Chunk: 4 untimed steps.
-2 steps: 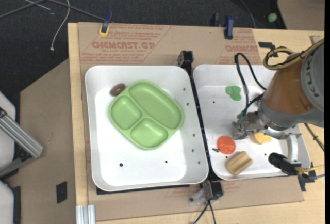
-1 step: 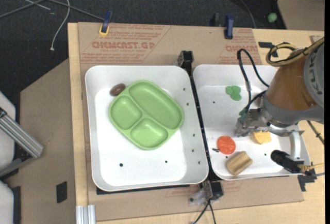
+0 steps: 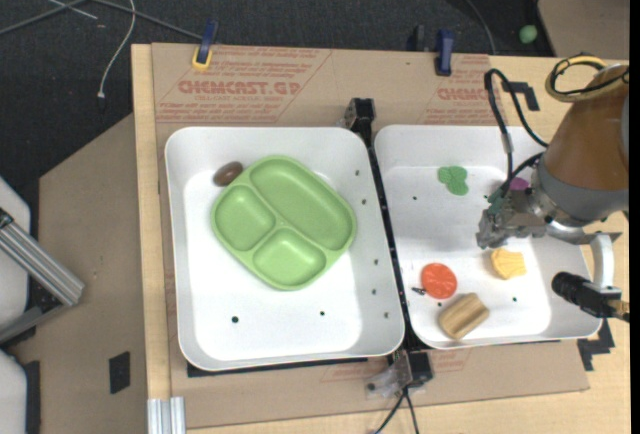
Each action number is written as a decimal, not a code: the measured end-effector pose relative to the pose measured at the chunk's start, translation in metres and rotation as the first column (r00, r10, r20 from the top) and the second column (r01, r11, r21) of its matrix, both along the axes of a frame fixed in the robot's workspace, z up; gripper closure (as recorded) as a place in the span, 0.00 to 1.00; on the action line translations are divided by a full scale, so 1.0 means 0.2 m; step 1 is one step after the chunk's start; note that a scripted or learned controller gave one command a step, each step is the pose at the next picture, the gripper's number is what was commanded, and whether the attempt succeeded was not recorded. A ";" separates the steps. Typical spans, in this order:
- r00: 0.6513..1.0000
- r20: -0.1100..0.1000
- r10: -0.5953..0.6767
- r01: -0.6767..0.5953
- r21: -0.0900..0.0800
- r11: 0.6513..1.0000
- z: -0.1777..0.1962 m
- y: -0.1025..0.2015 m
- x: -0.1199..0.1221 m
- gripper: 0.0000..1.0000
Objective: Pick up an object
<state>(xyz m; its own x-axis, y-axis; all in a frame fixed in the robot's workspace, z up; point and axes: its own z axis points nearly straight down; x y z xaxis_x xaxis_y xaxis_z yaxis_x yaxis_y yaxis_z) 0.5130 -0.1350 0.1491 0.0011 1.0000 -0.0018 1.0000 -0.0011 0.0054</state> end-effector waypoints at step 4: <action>1.000 -0.004 0.008 -0.008 0.003 1.000 0.43 0.55 0.38 1.00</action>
